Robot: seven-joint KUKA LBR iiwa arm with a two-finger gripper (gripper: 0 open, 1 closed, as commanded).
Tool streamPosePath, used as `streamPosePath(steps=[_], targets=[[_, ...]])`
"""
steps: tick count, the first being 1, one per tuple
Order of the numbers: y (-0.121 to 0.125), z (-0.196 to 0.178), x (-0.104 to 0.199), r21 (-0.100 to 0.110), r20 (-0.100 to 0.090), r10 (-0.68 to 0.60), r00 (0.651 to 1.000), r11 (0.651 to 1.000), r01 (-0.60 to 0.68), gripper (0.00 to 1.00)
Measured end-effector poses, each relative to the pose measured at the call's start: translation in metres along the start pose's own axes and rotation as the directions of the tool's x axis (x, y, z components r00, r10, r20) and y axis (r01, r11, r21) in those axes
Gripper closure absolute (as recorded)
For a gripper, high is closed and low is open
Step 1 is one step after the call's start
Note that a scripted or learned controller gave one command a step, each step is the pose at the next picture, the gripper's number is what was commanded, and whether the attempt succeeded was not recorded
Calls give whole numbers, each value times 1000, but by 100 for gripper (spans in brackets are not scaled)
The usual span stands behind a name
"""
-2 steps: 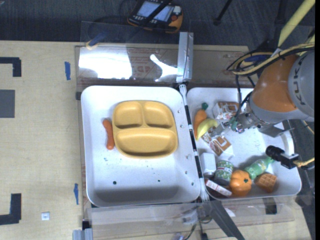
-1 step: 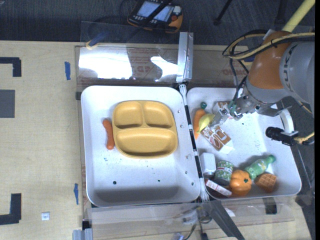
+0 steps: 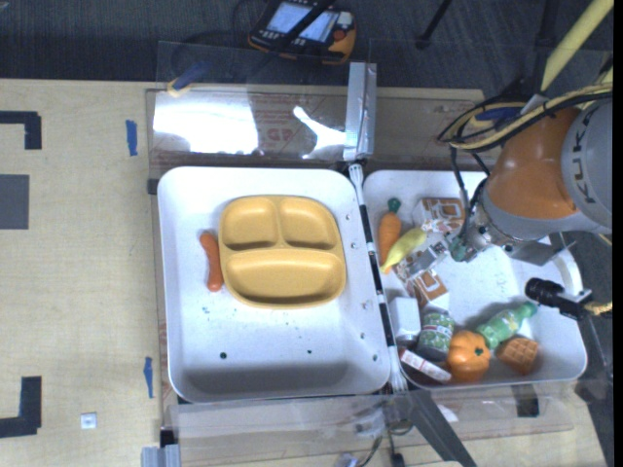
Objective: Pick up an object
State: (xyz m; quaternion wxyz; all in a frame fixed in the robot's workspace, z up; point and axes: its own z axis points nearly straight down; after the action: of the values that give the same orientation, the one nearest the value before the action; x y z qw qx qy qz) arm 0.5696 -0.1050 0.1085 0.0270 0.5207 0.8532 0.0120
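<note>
The arm's pincer (image 3: 465,246) reaches low into the right bin (image 3: 555,368), just beside a yellow banana (image 3: 401,247) and small packets (image 3: 438,214) near that bin's far-left corner, though I cannot tell its state, while the left bin (image 3: 185,261) carries a yellow divided tray (image 3: 282,249).

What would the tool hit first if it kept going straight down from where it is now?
Probably the small snack packet lying just below the tool in the right bin, next to the banana. Depth is hard to judge from this slanted view, so it may land on bin floor beside it.
</note>
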Motion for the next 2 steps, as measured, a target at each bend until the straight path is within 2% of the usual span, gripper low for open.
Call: streamPosePath(steps=[1, 2], targets=[[6, -15, 6, -4, -17, -7, 1000, 1000, 7, 100], [57, 7, -49, 45, -31, -180, 983, 982, 182, 100]])
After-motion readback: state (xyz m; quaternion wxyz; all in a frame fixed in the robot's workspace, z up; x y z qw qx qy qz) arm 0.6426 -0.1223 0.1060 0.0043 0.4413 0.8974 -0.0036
